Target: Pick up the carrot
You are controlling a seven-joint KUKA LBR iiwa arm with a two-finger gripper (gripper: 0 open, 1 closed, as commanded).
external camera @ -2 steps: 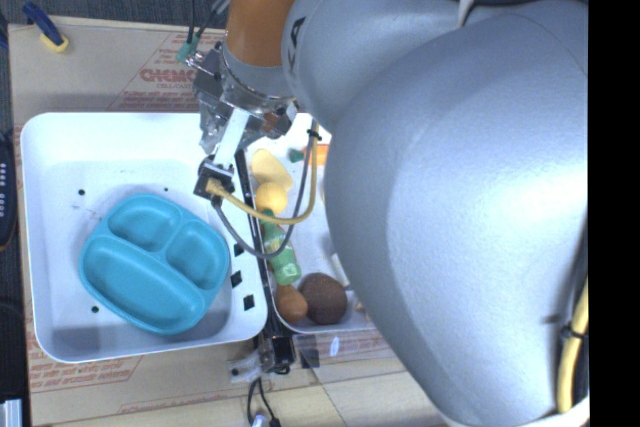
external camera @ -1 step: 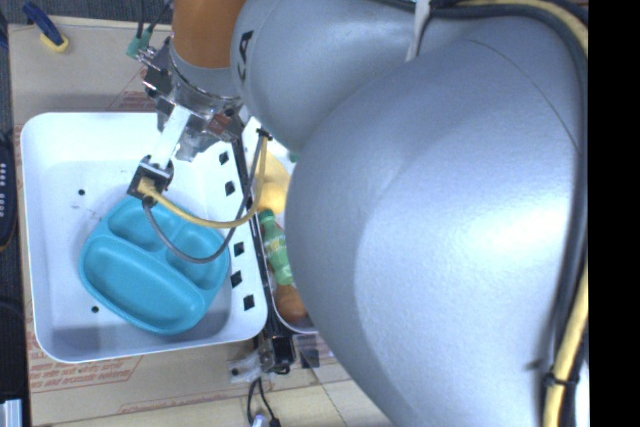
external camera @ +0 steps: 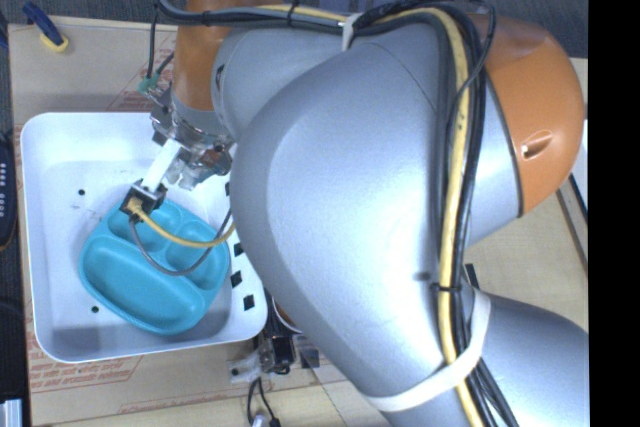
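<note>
My gripper [external camera: 188, 158] hangs over the upper middle of the left white bin [external camera: 40, 215], just above the far edge of a light blue plastic dish [external camera: 150, 275]. The blue dish lies tilted in the bin's lower half, with shallow hollows in its top. The bulk of the grey arm [external camera: 380, 195] covers the right side of this bin and everything to the right of it, so whatever lies there is hidden.
The bin's left and near walls stand close around the blue dish. A blue and yellow clamp [external camera: 45, 27] lies on the bench at the far left. A dark object [external camera: 5, 190] sits at the left edge of the view.
</note>
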